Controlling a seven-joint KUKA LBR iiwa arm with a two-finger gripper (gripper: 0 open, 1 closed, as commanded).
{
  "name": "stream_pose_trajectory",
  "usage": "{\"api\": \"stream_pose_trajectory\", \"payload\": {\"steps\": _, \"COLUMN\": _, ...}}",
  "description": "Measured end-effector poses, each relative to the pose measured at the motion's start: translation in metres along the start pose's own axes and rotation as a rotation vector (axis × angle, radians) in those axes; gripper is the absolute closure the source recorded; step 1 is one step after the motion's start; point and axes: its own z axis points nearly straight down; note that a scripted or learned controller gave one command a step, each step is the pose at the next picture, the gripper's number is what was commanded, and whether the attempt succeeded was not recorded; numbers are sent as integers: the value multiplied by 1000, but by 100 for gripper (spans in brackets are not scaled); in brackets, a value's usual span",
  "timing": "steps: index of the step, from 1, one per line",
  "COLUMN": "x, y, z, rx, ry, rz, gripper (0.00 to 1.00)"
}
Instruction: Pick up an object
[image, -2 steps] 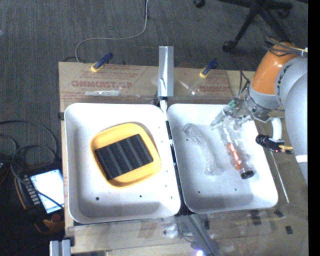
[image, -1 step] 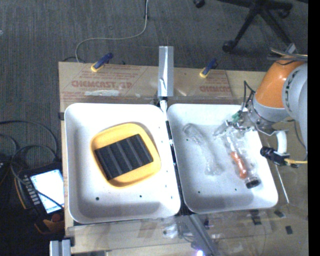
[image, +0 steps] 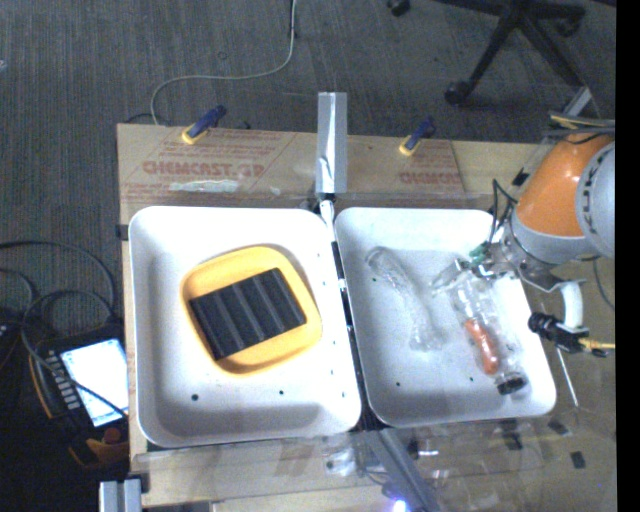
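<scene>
The left bin (image: 160, 250) holds a yellow tray with a black ridged insert (image: 250, 310). In the right bin (image: 400, 395) lie a bent clear plastic piece (image: 405, 295) and a clear tube with orange contents and a black cap (image: 487, 345). The arm's orange band (image: 560, 190) is at the right edge. My gripper (image: 476, 262) hangs over the right bin's far right corner, just above a crumpled clear plastic item (image: 452, 280). Nothing can be made out in its grasp.
A metal post (image: 331, 140) stands behind the seam between the bins. Two blue-and-yellow clamps (image: 204, 122) (image: 418, 135) pin the cardboard at the back. A tablet (image: 90, 375) and cables lie on the floor at the left.
</scene>
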Motion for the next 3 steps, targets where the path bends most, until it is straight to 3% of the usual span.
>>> {"api": "stream_pose_trajectory", "payload": {"steps": 1, "x": 1, "y": 2, "z": -10, "rx": -3, "ry": 2, "rz": -1, "gripper": 100}}
{"api": "stream_pose_trajectory", "payload": {"steps": 2, "x": 48, "y": 56, "z": -75, "rx": 26, "ry": 2, "rz": -61, "gripper": 100}}
{"api": "stream_pose_trajectory", "payload": {"steps": 3, "x": 103, "y": 5, "z": -126, "rx": 26, "ry": 3, "rz": -99, "gripper": 100}}
